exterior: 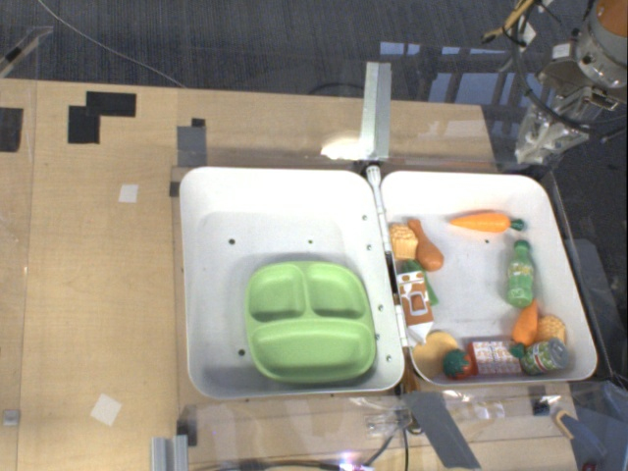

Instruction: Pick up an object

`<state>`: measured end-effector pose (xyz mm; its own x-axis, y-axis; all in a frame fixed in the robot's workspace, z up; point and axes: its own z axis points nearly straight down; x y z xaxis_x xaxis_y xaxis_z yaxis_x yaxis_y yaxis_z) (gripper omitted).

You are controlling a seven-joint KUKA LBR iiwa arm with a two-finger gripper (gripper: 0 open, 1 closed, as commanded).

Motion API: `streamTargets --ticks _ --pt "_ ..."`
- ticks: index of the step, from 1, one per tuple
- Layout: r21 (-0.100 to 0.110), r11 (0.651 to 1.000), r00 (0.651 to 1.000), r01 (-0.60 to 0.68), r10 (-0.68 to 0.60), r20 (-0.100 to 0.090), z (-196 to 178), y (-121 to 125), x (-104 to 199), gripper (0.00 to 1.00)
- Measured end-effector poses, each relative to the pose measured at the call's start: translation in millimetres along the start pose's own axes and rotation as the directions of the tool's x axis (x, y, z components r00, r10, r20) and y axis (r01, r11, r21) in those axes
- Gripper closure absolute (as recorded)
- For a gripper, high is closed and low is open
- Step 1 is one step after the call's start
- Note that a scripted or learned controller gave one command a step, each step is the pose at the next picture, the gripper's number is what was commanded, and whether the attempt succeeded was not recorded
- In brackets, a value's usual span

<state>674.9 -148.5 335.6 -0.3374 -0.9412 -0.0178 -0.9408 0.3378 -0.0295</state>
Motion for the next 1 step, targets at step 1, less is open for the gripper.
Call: streamTargets --ticks 1 --pt "-0.022 0.99 0.99 0.142 -0.142 -0.01 28.6 -1.6 20.9 1.0"
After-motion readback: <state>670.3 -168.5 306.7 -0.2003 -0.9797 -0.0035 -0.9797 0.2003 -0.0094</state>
